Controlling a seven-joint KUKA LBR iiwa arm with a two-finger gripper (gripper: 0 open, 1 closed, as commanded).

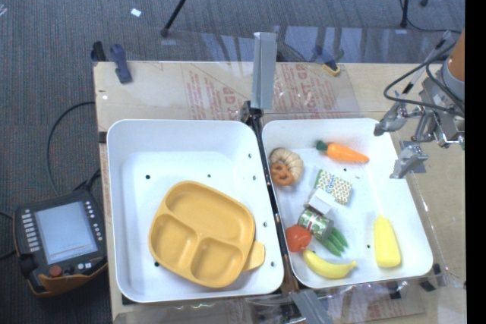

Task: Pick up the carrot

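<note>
Banana (329,265) at right bin's (422,228) near edge. Carrot (343,153) lies at the far end — left of the gripper (405,142), well apart. Jaws spread open, holding nothing, over the bin's right rim.

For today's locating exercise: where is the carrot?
The carrot lies in the right bin, near its far edge, right of the pumpkin.
</note>
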